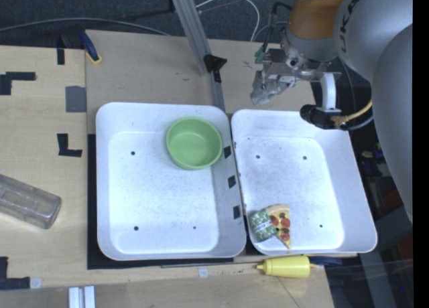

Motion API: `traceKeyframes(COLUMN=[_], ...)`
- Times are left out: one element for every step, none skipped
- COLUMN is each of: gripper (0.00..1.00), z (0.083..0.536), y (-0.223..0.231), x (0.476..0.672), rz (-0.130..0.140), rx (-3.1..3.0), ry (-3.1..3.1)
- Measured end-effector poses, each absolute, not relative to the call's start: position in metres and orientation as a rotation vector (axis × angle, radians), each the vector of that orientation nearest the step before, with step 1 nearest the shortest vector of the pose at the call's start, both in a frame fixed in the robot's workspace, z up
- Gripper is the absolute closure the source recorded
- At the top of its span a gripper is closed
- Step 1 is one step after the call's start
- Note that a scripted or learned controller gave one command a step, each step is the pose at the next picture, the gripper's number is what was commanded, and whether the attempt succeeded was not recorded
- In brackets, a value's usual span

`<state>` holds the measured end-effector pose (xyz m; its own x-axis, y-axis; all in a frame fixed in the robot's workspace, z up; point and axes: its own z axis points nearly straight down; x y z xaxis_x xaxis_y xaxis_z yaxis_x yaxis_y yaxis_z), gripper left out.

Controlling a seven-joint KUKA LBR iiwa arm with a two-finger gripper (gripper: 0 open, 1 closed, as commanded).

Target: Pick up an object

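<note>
1. Hovering above the far rim of the right bin (348, 186), the tool (268, 91) hangs from the grey arm with its orange band (328, 2); nothing shows between its tips, and whether it is wide or narrow cannot be told from this angle.

2. Lying closest along the arm's reach, a small slice-shaped toy (271, 223) printed with red and green spots sits in the near left corner of the right bin, touching or almost touching the wall beside the divider. It is well apart from the tool, at the opposite end of the same bin.

3. Resting in the left bin (120, 186), a green bowl (194, 142) stands upright near the far right corner, close to the divider.

4. Sitting outside the bins on the bench (144, 65), a yellow bottle (287, 266) lies on its side just beyond the right bin's near rim, and a clear plastic container (25, 201) lies well off to the left.

5. Judging by this, the task is at its start: the approach step, with no object chosen by contact and nothing lifted.

6. Reaching the toy would call for a move toward the near side of the bin and a descent close to the corner walls, which may crowd the tool; the bowl offers a rim to pinch instead.
</note>
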<state>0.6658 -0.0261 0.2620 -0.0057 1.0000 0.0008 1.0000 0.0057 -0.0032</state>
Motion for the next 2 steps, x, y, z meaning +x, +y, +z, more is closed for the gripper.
traceKeyframes(gripper=[1.00,1.00], z=[0.249,0.236], y=[0.031,0.085], x=[0.653,0.661], rz=[0.002,0.002], rx=[-2.212,-2.213], ry=[-2.226,-2.227])
